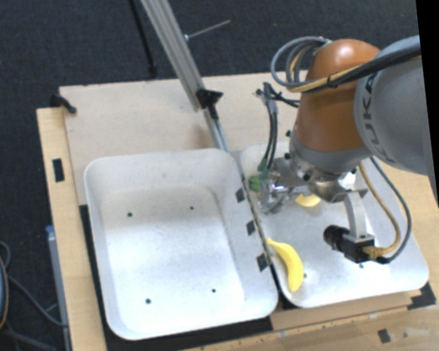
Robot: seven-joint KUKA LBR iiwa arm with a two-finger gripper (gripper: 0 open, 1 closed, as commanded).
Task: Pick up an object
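Tan bench (134, 117) under two white bins (172, 239), yellow banana (287, 264) in right one; jaws' state hidden.

Arm (354, 108) covering most of right bin (389, 277), far wall and middle floor hidden. Gripper (273, 192) too blurred, finger state unreadable. Pale yellow object (309, 200) peeking from under wrist, mostly hidden, identity unclear. Green bit (256, 179) by gripper too small to identify. Arm running off right edge.
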